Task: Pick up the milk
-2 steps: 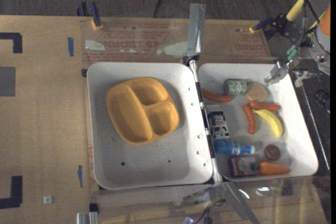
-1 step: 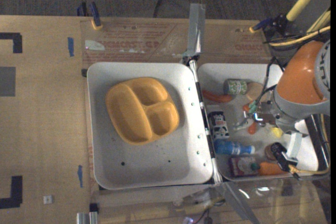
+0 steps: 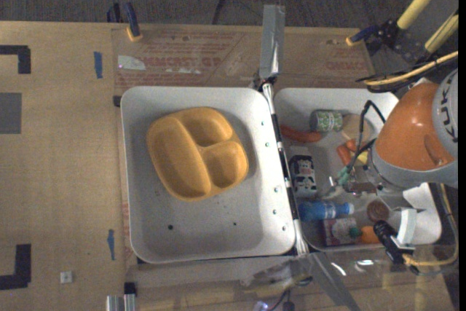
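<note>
1. Two bins on the bench: left bin (image 3: 145, 229) holds a yellow divided plate (image 3: 198, 151).
2. We see the milk (image 3: 303, 174), a cow-print carton, in the right bin (image 3: 291, 100) near its left wall, above a blue bottle (image 3: 325, 211).
3. Arm (image 3: 415, 138) hangs over the right bin; we cannot tell the jaw state.

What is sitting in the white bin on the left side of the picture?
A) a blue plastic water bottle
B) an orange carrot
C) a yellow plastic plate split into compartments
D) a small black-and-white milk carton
C: the yellow plastic divided plate lies alone on the floor of the left white bin, while the small black-and-white cow-print milk carton and the blue plastic bottle lie in the right bin.
</note>
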Robot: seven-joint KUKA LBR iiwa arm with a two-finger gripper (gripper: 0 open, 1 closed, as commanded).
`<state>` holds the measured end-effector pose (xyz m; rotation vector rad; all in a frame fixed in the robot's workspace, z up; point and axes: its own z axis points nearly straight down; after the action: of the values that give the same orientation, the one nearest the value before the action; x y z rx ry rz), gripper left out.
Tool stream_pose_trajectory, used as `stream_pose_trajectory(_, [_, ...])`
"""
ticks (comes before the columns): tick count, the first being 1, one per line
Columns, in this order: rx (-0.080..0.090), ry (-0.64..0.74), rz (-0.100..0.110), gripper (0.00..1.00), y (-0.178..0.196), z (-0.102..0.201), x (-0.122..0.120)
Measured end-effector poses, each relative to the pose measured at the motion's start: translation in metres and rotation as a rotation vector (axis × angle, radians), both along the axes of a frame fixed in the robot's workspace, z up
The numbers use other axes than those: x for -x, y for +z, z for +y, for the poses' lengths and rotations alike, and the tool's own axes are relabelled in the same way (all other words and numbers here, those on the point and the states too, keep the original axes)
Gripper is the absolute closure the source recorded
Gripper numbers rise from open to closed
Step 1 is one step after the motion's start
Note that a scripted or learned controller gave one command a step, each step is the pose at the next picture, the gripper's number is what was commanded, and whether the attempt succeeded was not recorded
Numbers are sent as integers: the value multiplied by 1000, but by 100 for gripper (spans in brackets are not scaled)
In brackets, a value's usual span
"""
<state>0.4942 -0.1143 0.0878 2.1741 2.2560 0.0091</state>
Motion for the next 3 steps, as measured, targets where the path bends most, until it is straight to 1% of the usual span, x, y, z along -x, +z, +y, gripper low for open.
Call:
stream_pose_trajectory(1, [15,166,0,0,2,9,-77])
stream_pose_trajectory(2, [-3,22,12,0,2,-40,-35])
stream_pose_trajectory(3, [2,216,6,0,19,-58,-95])
